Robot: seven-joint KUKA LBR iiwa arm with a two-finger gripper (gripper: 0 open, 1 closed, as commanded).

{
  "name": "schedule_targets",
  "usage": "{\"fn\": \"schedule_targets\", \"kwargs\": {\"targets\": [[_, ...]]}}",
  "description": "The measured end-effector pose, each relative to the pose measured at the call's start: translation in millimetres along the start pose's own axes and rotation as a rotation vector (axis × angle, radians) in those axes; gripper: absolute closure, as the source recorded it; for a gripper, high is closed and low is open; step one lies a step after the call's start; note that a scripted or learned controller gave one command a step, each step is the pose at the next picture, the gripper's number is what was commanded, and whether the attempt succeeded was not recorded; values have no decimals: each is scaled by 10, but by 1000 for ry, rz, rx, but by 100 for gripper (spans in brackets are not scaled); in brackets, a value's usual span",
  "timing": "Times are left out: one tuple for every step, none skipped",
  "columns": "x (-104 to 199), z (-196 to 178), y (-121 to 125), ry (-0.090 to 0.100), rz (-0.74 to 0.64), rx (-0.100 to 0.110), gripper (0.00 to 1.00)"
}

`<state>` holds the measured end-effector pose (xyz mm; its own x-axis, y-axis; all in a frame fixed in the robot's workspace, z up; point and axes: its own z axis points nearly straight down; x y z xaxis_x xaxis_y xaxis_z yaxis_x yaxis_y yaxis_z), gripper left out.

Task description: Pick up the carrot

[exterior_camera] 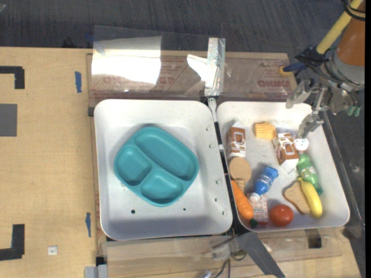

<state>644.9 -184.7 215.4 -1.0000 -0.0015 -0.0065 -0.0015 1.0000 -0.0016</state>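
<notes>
Orange carrot [242, 201] untouched — gripper [313, 110] well apart

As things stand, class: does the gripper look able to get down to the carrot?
Probably yes: the carrot lies uncovered on top, though the bin wall and blue bottle crowd it. The gripper hangs over the far corner.

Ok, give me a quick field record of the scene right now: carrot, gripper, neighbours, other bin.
carrot: lying along the left wall of the right bin, near its front corner
gripper: above the right bin's back right part, well away from the carrot
carrot neighbours: cookie behind it, blue bottle and tomato to its right
left bin: holds a teal plate
</notes>
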Motion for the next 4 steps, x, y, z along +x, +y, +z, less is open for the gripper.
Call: {"fn": "schedule_targets", "kwargs": {"targets": [[322,1179,135,-4,71,0,0],[421,1266,716,0,-130,-2,0],[-229,1279,896,0,-345,-1,0],[836,1260,846,1,-385,-2,0]]}}
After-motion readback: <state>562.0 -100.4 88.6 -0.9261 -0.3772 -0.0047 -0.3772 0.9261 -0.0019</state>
